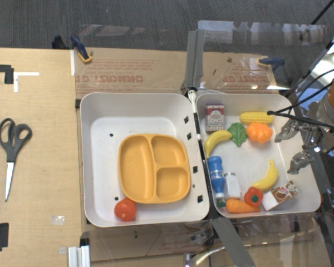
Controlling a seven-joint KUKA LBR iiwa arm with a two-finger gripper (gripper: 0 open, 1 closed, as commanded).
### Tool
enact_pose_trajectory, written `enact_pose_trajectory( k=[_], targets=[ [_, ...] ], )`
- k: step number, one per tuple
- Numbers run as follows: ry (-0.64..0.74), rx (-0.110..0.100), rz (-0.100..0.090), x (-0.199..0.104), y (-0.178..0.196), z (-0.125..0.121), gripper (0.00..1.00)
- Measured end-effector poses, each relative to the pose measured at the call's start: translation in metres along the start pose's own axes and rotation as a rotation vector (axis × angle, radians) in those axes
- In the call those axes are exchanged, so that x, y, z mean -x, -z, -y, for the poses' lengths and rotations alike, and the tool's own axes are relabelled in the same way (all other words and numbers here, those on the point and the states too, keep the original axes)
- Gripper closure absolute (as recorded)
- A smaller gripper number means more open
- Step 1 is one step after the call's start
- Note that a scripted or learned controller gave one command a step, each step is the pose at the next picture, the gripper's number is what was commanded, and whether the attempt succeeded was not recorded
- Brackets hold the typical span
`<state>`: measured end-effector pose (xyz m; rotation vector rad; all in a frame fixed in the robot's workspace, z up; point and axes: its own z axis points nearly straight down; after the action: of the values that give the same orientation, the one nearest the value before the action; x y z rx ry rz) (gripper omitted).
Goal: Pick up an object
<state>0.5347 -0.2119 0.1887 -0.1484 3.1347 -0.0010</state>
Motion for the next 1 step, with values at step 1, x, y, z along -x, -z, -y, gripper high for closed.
enact_pose_trajectory(
  k=[1],
  targets=[
    [-0.200,0.000,0.002,0.0663,-0.0956,0.0152,0.00]
  ],
)
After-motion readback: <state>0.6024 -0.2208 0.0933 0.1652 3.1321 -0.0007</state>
